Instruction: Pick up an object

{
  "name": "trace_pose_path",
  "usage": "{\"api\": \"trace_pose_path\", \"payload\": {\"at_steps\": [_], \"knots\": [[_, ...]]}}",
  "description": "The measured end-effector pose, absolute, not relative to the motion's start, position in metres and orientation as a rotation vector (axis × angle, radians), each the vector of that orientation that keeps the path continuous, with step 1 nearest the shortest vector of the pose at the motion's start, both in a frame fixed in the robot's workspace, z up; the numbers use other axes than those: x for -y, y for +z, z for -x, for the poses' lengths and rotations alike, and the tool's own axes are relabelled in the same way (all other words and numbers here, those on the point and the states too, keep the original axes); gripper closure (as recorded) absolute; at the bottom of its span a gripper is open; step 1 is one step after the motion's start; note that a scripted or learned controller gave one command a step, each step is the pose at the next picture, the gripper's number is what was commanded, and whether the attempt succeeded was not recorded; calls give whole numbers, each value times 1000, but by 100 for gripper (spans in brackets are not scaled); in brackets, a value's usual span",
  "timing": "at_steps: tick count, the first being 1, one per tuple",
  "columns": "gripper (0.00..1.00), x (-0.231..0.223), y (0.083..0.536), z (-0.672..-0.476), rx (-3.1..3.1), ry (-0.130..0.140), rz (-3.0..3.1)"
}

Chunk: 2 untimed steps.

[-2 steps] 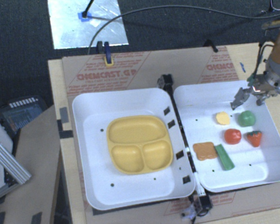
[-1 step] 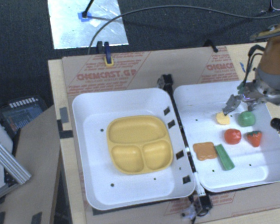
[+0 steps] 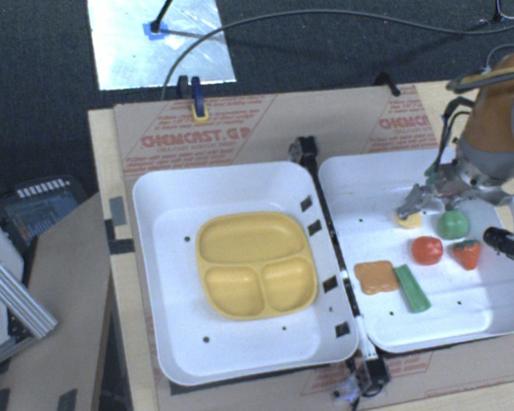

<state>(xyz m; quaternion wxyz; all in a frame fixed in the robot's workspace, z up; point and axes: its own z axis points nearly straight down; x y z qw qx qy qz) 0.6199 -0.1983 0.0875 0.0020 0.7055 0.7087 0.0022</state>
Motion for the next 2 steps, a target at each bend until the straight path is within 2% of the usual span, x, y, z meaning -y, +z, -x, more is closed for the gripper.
{"api": "trace_pose_path", "payload": {"at_steps": [1, 2], "knots": [[100, 198, 103, -623, -2220, 17, -2204], [100, 193, 149, -629, -2224, 5, -2211]]}}
